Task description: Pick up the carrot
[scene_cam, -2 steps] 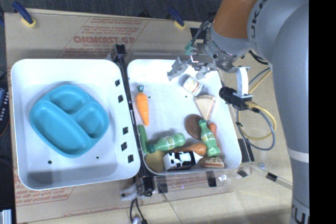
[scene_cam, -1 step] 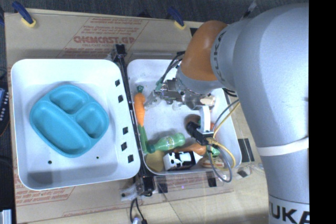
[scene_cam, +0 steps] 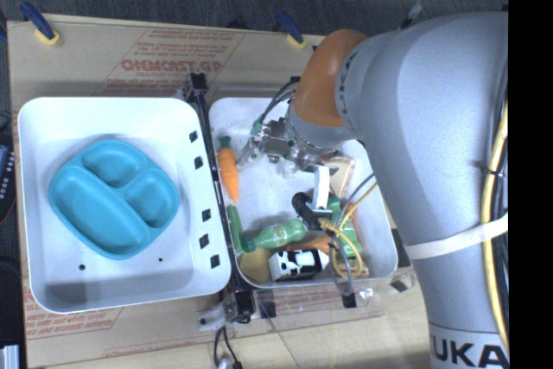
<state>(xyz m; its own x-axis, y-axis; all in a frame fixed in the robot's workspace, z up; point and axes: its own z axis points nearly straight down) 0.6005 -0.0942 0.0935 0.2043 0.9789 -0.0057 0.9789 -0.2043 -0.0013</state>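
Arm is reaching in from the right, grey body covering most of the right bin's [scene_cam: 226,112] far and right side. Orange band is sitting above the wrist, gripper [scene_cam: 275,140] is hanging over the upper middle of that bin. Jaw state: can't tell, wrist hardware and cables are blocking the view. Nothing is visibly showing between them.

Carrot [scene_cam: 228,171] is lying in the right bin, hard against its left wall, long axis running roughly along the wall, green top end pointing toward the far side. It's sitting just left of and below the gripper, apart from it, not lifted.

Other clutter is piling up at the near end of the same bin: green bottle [scene_cam: 278,233] lying on its side, black-and-white cow-pattern toy [scene_cam: 298,264] below it, a tan round piece [scene_cam: 252,266] at the near-left corner.

Left bin [scene_cam: 52,289] is holding a blue divided plate [scene_cam: 114,196], three compartments, sitting left of centre.
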